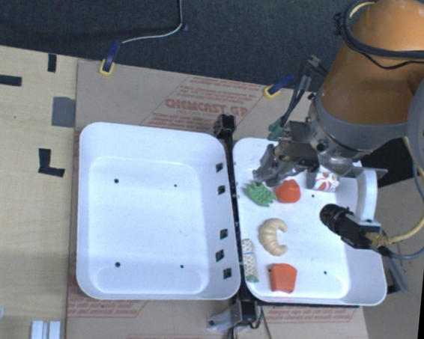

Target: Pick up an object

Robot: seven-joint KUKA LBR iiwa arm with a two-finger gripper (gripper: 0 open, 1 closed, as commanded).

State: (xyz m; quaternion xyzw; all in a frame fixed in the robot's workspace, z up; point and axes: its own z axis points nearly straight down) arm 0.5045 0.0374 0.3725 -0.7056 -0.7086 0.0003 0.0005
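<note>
Our hand hangs over the green toy at the right bin's ten o'clock — poised to grasp, though its opening is unreadable.

Grey arm, broad orange band, dark metal hand, trailing cables
</note>
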